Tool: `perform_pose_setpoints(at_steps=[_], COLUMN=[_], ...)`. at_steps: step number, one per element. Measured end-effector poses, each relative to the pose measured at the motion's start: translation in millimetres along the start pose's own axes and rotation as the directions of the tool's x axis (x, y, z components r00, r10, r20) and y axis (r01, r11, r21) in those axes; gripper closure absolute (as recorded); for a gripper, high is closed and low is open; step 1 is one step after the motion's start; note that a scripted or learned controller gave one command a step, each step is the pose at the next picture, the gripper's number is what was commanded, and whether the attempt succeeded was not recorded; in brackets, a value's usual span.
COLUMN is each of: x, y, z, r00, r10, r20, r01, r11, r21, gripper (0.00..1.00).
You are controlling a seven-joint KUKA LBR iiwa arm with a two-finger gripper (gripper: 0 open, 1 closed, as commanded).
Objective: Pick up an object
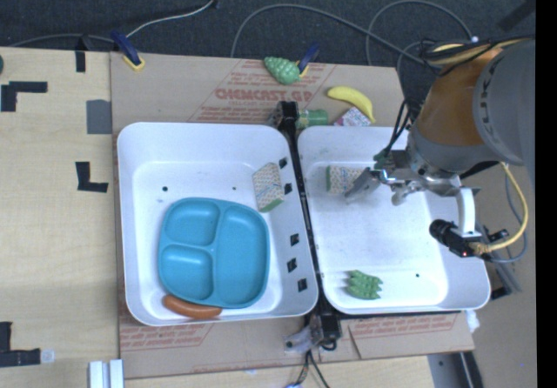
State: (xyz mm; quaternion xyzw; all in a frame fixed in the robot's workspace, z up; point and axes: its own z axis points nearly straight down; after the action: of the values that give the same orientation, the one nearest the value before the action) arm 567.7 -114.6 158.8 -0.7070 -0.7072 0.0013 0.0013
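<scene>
In the right bin [435,295], a small green-and-tan block [339,177] lies near the back left corner. A leafy green toy [364,284] lies near the front wall. My gripper [378,191] hangs over the back of this bin, just right of the block. It is open, its fingers spread with nothing between them. The left fingertip [354,190] is right beside the block's right edge. The grey arm with its orange band [452,99] comes in from the right.
The left bin [144,147] holds a blue divided plate [214,251], an orange sausage [191,307] at its front and a checkered sponge [268,184] by the divider. Behind the bins lie a banana [351,101] and a green toy [283,70]. Cables run along the back.
</scene>
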Motion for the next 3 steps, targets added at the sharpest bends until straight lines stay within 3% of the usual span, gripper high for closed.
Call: perform_pose_setpoints(at_steps=[1,2,3], x=[-46.6,2.1,17.7], y=[34.3,41.9,57.6], z=[-8.5,14.0,72.6], r00=[1.0,1.0,1.0], r10=[0.0,-0.001,0.0], r20=[0.001,0.0,0.002], r01=[0.0,0.001,0.0], r11=[1.0,1.0,1.0], r21=[-0.003,-0.002,-0.005], gripper=[0.0,0.0,0.0])
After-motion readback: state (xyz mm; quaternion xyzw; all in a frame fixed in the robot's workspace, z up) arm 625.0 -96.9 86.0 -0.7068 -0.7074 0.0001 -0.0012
